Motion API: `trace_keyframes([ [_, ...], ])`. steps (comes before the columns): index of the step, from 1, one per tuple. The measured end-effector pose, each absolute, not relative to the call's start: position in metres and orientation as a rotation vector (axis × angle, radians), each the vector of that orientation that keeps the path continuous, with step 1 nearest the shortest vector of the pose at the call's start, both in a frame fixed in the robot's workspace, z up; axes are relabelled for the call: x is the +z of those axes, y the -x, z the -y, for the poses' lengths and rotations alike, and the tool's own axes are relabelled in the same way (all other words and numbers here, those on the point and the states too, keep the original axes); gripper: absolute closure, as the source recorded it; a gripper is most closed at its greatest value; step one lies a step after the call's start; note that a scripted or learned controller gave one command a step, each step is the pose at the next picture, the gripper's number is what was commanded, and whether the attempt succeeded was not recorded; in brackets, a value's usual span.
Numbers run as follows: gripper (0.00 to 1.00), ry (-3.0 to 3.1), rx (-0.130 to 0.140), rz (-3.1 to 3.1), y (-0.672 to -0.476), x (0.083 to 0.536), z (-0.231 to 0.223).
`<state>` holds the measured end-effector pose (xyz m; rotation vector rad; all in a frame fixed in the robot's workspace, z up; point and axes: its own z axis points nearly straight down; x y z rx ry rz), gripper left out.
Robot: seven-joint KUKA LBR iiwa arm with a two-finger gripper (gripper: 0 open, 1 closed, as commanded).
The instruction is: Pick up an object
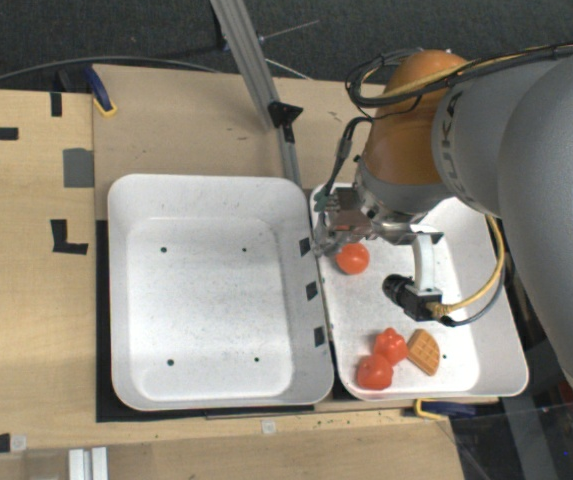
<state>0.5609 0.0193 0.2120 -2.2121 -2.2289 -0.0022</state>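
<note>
Down low, the hand [343, 230] hung just above the orange ball [353, 259]; its grip, I couldn't tell.

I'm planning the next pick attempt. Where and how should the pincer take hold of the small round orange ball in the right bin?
Grip the orange ball across its widest middle, coming straight down from above. It is round, so any finger axis fits; it lies apart from the other toys, though the bin wall to the camera's left is close, so line the fingers along that wall.
</note>
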Motion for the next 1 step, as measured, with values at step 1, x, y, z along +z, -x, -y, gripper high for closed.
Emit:
trace_keyframes([
  [1,1.0,2.211,-0.002,2.229,-0.5724,0.2175,-0.0831],
])
